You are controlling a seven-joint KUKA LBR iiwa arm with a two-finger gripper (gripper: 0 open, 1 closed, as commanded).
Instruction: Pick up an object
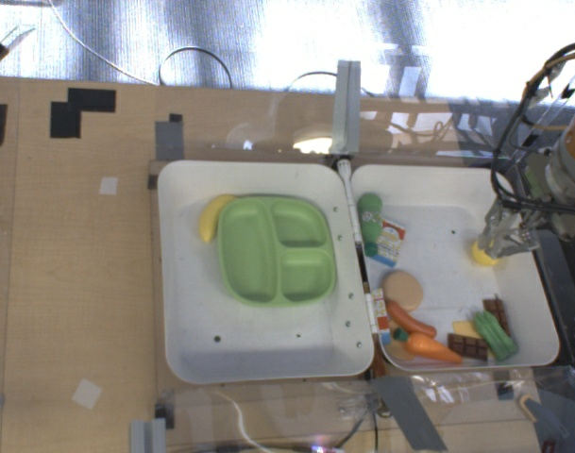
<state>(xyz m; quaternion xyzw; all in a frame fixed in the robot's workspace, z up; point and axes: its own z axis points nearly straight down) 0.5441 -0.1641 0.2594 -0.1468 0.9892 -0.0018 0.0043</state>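
Observation:
My gripper (507,240) hangs low over the right side of the right bin (448,217). A small yellow object (484,253) lies right at its tip and is partly hidden by it. I cannot tell whether they touch. Further left in that bin lie a green bottle (368,213), a small colourful carton (388,240) and a tan round bun (403,290). Along the bin's front are two orange carrots (421,336), brown chocolate pieces (472,345), a yellow cheese wedge (465,329) and a green ridged vegetable (496,335).
The left bin (188,338) holds a green divided plate (274,249) with a yellow banana (210,217) at its left edge. A grey post (346,111) stands behind the wall between the bins. Black cables (528,149) hang beside the arm at the right.

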